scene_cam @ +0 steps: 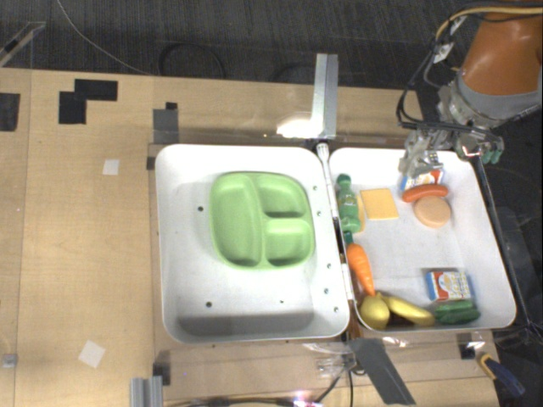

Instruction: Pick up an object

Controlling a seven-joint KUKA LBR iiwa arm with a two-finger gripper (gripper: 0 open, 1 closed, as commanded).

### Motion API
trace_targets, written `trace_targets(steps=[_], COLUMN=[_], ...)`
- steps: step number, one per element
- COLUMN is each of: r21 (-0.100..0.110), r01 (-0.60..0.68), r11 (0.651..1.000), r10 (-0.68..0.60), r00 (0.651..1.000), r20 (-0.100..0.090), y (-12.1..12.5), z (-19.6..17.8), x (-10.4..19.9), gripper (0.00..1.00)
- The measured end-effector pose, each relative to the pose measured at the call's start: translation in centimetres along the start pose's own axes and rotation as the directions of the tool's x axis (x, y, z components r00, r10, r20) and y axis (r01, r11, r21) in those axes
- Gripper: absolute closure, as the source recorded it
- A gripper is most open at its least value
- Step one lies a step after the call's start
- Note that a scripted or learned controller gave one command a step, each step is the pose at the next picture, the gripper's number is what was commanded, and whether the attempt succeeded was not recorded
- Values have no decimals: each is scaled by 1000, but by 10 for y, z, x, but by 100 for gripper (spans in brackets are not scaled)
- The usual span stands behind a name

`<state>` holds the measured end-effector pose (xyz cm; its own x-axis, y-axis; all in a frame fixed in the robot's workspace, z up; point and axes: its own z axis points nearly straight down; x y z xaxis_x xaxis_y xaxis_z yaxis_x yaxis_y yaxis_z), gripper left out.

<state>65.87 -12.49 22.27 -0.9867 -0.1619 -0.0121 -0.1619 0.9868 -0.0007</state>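
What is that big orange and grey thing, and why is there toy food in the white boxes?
That is a robot arm, seen by a camera above the bench. Its gripper, a claw with two fingers, hangs over the right bin. That bin holds toy food: a carrot, a banana, a yellow cheese slice, a green bottle, a hot dog and a small box. The left bin holds a green divided tray. The robot is meant to pick something up; I cannot tell whether it grips anything.
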Motion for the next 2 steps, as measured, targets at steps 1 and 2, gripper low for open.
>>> trace_targets(steps=[1,2], r21=[6,0], r01=[166,95], r11=[986,995], r10=[-166,-95], r00=[986,995], r20=[1,-1], y=[-83,-30], z=[-29,-9], x=[1,-1], gripper=[100,100])
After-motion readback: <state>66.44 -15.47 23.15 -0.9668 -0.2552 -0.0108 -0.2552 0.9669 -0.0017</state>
